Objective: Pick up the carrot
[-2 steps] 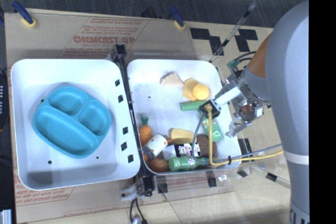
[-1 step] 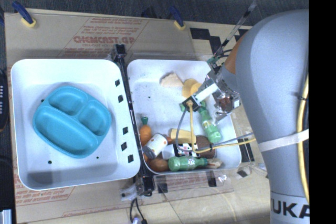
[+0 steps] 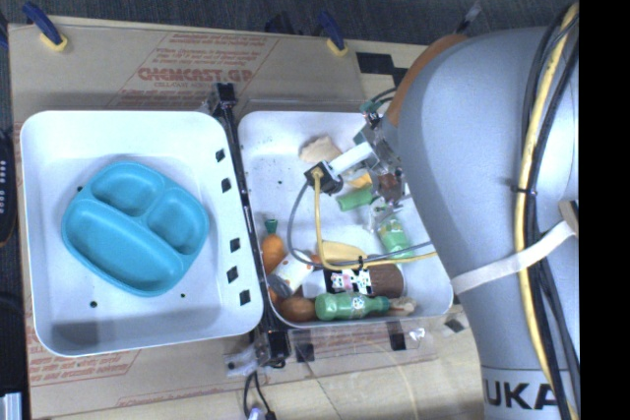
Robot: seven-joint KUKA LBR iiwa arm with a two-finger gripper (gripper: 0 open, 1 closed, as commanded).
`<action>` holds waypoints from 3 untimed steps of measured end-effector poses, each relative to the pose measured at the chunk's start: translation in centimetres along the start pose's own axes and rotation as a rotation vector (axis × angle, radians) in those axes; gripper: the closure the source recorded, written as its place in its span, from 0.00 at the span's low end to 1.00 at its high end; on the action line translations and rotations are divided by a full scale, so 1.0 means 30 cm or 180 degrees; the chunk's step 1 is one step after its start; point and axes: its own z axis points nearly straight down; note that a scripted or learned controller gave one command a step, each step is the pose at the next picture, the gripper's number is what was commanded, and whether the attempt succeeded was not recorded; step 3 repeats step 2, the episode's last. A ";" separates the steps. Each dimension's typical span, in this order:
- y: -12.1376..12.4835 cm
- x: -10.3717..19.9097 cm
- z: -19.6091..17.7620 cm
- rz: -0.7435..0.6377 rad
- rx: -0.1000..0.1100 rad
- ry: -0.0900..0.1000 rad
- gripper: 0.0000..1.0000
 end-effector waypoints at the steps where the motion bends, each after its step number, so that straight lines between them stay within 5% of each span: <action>1: -0.008 0.001 -0.031 -0.0043 0.0031 -0.0019 1.00; 2: -0.011 0.001 -0.029 -0.0052 0.0036 -0.0024 0.00; 3: -0.011 0.001 -0.029 -0.0052 0.0036 -0.0024 0.00</action>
